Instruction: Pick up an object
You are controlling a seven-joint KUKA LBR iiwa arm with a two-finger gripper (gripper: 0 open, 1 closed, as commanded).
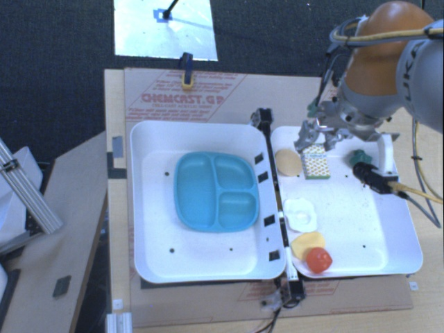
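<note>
Camera view is showing the gripper (316, 142) hanging over the right bin's (395, 245) far-left corner, fingers pinching a patterned box (316, 163).

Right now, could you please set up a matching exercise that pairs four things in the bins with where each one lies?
Things:
1. blue divided plate
2. red tomato
3. green-patterned box
4. white fried egg

Places:
A. under the hand, far part of the right bin
B. near corner of the right bin, beside a yellow piece
C. middle of the left bin
D. right bin, by the divider, halfway down

Pairs: 1-C, 2-B, 3-A, 4-D
</note>
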